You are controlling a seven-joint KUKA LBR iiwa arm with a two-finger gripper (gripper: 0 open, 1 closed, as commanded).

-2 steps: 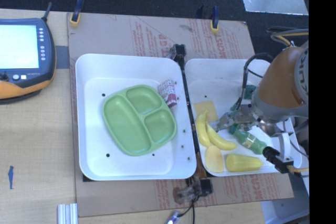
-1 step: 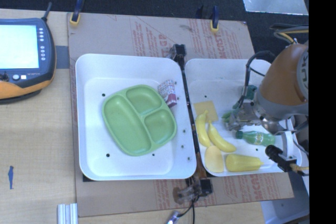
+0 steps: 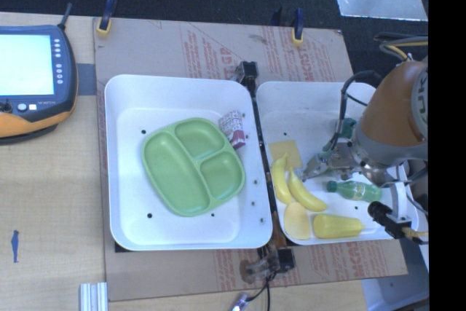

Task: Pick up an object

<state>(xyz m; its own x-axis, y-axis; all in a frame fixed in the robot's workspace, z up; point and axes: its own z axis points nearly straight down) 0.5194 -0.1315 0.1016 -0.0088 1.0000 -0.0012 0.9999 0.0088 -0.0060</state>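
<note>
1. The desk (image 3: 51, 186) carries two shallow white bins side by side: the left bin (image 3: 127, 102) and the right bin (image 3: 306, 102).
2. The arm (image 3: 393, 113), grey with an orange band, reaches in from 3 o'clock over the right bin.
3. The pincer (image 3: 320, 165) sits low over the middle of the right bin; whether it is spread or pressed together cannot be told, and no object is seen between its tips.
4. A small green bottle (image 3: 354, 190) lies on its side at 4 o'clock of the pincer, near it.
5. Two yellow bananas (image 3: 291, 186) lie at 8 o'clock of the pincer, touching each other.
6. A yellow square piece (image 3: 285, 152) lies at 12 o'clock of the bananas.
7. A pale yellow round piece (image 3: 296, 221) and a yellow oblong object (image 3: 336, 226) lie along the bin's 6 o'clock wall.
8. The left bin holds a green divided plate (image 3: 193, 165), with a small red-and-white can (image 3: 233, 127) at its 1 o'clock.
9. A tablet-like controller (image 3: 33, 80) rests at 9 o'clock of the bins.
</note>
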